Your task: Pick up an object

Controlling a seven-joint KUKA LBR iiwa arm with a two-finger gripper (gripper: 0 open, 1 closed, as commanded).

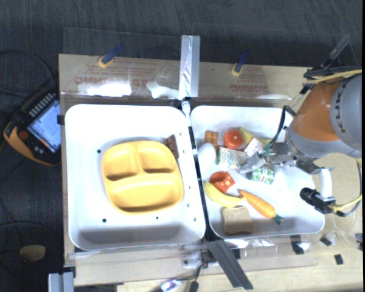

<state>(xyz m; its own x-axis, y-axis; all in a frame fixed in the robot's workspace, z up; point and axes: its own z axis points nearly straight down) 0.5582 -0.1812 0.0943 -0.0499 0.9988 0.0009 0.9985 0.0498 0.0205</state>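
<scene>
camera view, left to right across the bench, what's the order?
Handheld pendant on the floor → yellow divided tray in the left bin → red pepper → carrot in the right bin → arm's orange band. The clustered items near the claw overlap, so they are left out.

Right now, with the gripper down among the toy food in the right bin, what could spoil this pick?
The gripper sits in a tight cluster: the green-white carton and patterned box lie close, so it may nudge or grab two. The carrot and banana overlap nearby and could shift if it drags.
</scene>
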